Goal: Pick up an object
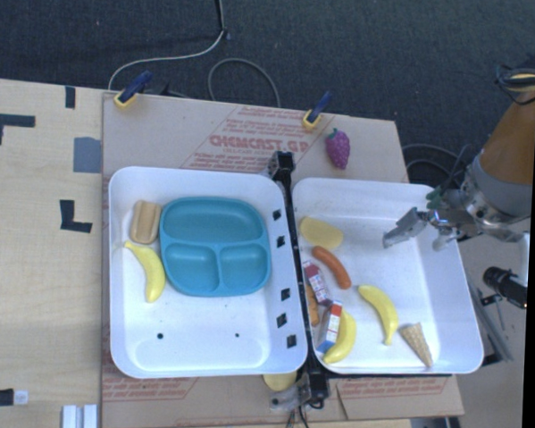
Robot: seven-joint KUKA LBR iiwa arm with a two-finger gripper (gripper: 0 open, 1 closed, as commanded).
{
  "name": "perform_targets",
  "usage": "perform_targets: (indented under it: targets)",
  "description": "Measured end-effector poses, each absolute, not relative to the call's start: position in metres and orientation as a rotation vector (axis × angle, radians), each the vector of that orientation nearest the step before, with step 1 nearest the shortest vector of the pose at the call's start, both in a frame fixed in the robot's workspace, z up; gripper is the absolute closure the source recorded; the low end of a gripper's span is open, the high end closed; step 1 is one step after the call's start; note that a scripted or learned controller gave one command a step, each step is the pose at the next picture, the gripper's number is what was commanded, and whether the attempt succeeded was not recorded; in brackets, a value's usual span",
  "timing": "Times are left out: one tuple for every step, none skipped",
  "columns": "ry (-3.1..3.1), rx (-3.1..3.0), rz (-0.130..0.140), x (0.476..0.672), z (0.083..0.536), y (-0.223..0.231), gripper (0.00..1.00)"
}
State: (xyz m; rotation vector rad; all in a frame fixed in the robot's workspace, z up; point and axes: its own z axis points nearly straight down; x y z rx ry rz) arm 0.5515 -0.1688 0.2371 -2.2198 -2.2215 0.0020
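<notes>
My gripper (421,235) hangs over the upper right part of the right bin (442,289). Its two fingers are spread open and nothing is between them. Below and to its left in that bin lie a yellow banana (380,311), an ice cream cone (417,342), an orange sausage (332,267) and a yellow rounded piece (321,232). A second banana (341,338), a small red-and-white box (332,319) and a red packet (315,281) lie near the bin's left wall. All of them lie apart from the gripper.
The left bin (198,348) holds a blue divided plate (217,246), a slice of bread (145,221) and a banana (150,272). A purple bunch of grapes (339,148) lies on the cardboard behind the bins. A black divider (288,254) runs between the bins.
</notes>
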Motion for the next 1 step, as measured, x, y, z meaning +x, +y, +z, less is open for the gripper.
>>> perform_targets:
  targets:
    - [-2.207, -2.219, 0.013, 0.4958, 0.1333, -0.2016, 0.0]
